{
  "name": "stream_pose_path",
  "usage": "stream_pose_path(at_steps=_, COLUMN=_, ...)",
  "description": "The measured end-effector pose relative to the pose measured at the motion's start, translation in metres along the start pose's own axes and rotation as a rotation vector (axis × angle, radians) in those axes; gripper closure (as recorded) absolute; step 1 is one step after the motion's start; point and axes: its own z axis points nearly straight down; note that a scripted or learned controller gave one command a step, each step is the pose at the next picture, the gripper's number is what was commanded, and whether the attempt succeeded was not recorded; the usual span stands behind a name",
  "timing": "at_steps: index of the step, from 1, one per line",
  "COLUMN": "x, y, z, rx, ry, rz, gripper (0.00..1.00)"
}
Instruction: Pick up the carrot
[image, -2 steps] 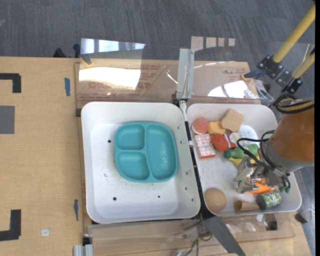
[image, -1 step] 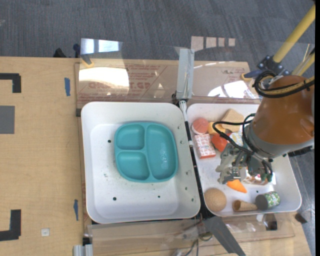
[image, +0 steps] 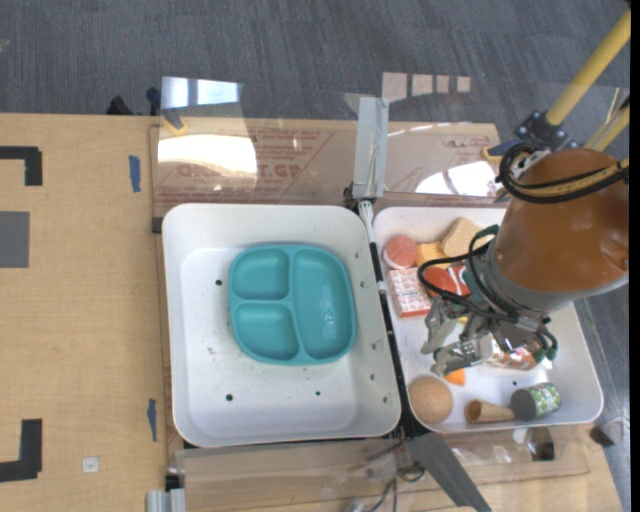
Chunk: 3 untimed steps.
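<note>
While the left bin (image: 190, 330) holds a teal plate (image: 292, 303), toys crowd the right bin (image: 590, 385).

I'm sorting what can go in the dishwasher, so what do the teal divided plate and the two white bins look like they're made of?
The teal divided plate looks like moulded plastic with a smooth, slightly glossy finish: uniform colour, rounded compartment ridges, soft highlights. The left white bin and right white bin look like thin formed plastic, matte to satin, with rounded corners; it could be coated metal.
</note>
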Motion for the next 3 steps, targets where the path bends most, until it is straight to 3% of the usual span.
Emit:
stream_pose_path(at_steps=1, x=0.005, y=-0.064, z=0.112, rx=0.0, ry=0.002, rz=-0.254, gripper=1.0)
stream_pose_path(at_steps=2, x=0.003, y=-0.117, z=0.061, rx=-0.002, ry=0.002, rz=-0.936, gripper=1.0)
stream_pose_path(at_steps=3, x=0.003, y=-0.116, z=0.062, rx=-0.005, ry=0.002, rz=-0.939, gripper=0.0)
